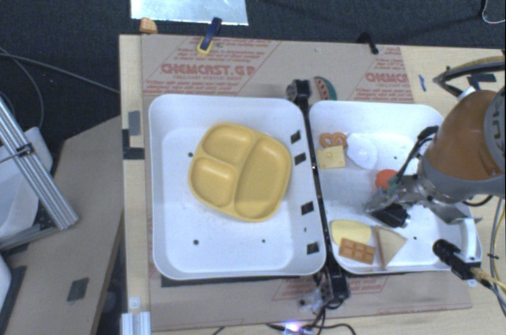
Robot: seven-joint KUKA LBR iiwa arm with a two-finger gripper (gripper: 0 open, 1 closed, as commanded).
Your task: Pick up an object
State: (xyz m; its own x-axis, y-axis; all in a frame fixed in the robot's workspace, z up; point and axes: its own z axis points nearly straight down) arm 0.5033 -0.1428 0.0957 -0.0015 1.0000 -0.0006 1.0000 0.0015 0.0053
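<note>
Arm's down low in the right bin (455,235) so the gripper (389,212) sits by the orange ball (384,178); can't tell its state; yellow tray (239,170) sits alone in the left bin (170,191).

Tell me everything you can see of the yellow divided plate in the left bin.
The yellow plate lies flat near the middle of the left bin, turned at a slant to its walls. It looks like smooth matte plastic, rounded at the corners, with three shallow compartments: two smaller on its left, one long on its right. All three look bare. It rests on the bin floor alone.
</note>
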